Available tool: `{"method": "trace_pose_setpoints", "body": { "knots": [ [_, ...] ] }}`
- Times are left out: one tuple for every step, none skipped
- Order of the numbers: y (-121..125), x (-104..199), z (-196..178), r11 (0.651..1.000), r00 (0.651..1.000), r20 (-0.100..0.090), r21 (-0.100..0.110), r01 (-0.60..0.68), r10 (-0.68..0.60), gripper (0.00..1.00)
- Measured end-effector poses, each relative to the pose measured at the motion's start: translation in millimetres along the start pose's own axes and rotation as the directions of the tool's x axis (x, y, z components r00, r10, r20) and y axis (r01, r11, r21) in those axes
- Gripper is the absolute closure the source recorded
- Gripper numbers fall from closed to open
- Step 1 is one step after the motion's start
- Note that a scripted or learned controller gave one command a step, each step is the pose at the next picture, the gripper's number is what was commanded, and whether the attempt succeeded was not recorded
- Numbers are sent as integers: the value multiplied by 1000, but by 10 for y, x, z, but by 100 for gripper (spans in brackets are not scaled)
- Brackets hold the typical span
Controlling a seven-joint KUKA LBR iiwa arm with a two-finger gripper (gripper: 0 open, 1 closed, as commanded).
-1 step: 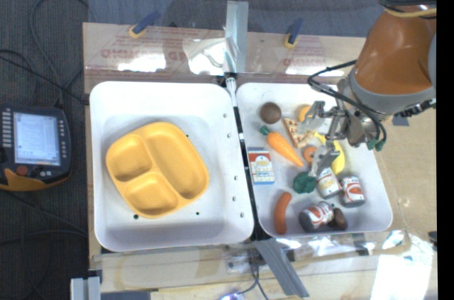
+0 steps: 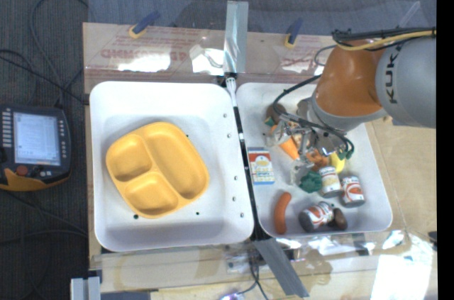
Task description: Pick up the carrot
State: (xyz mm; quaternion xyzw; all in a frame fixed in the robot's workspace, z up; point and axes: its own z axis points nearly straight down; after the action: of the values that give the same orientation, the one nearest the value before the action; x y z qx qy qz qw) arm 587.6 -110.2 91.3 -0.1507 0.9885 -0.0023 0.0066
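Observation:
The carrot point(image 2: 289, 147) is a small orange piece lying in the upper left part of the right bin point(image 2: 372, 150). My gripper point(image 2: 299, 137) hangs directly over it, low in the bin, and its metal parts cover the carrot's right end. From this slant I cannot tell whether the carrot is touched or held. The arm's orange band point(image 2: 347, 82) sits above the bin's far right corner.
Around the carrot lie a small carton point(image 2: 261, 167), a red sausage point(image 2: 282, 212), a green toy point(image 2: 310, 182), two little cans point(image 2: 352, 190), a yellow piece point(image 2: 337, 162) and a dark bottle point(image 2: 319, 215). The left bin point(image 2: 106, 107) holds a yellow divided plate point(image 2: 156, 167). A pendant point(image 2: 32, 146) lies at far left.

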Motion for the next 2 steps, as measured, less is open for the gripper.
{"method": "trace_pose_setpoints", "body": {
  "knots": [
    [-7, -25, -120, 1000, 1000, 5, 6, 1, -1, 100],
    [-2, -20, -111, 1000, 1000, 3, 5, 1, -1, 0]
  ]
}}
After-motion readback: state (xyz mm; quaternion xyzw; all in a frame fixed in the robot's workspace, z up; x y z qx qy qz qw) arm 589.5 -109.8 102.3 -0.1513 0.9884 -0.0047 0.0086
